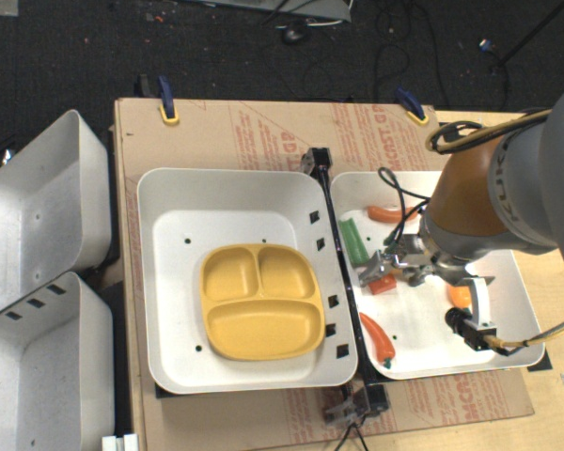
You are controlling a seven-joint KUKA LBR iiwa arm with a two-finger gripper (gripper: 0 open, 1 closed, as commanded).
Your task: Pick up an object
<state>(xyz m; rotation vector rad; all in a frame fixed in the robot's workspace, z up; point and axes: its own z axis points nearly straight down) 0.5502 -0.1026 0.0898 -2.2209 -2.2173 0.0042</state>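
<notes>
My gripper (380, 269) hangs low over the left part of the right bin (526, 346), on the grey arm with its orange band. Just under it lies a small red block (383, 287), touching or nearly touching the gripper. A green stick (352, 240) lies just left of the gripper along the bin's left wall. An orange-red sausage shape (385, 213) rests at the far side of the bin. A red and orange pepper (377, 337) sits near the front left. An orange piece (459, 296) is partly hidden under the wrist.
The left bin (160, 252) holds a yellow divided plate (261, 301). A black divider (336, 252) runs between the two bins. Cables trail from the wrist over the right bin. Two spare white bins (38, 252) stand off the bench at the left.
</notes>
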